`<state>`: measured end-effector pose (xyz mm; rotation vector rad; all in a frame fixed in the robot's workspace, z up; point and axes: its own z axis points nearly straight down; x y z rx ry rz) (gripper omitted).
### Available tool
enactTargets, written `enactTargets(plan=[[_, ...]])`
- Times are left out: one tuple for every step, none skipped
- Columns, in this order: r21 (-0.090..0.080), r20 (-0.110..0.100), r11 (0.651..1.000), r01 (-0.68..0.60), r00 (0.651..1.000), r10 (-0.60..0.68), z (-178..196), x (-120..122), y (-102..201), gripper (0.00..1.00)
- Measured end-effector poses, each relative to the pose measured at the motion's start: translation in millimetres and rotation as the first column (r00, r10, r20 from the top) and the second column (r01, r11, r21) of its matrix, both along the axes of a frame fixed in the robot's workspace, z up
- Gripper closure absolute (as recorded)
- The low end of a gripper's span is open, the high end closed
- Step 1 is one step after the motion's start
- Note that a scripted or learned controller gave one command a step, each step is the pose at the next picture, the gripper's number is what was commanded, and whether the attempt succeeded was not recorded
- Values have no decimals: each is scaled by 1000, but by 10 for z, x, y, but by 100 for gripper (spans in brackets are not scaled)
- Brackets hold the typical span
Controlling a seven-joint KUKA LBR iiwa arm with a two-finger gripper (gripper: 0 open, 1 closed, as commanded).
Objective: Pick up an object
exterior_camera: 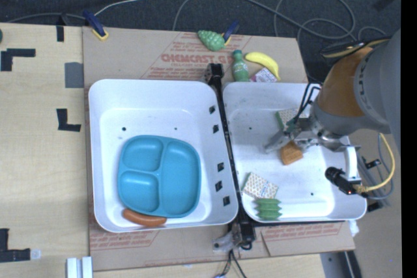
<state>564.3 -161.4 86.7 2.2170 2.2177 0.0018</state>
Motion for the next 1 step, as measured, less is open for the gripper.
enactTargets(plan=[[0,0,1000,0,1000,0,92,0,0,100]])
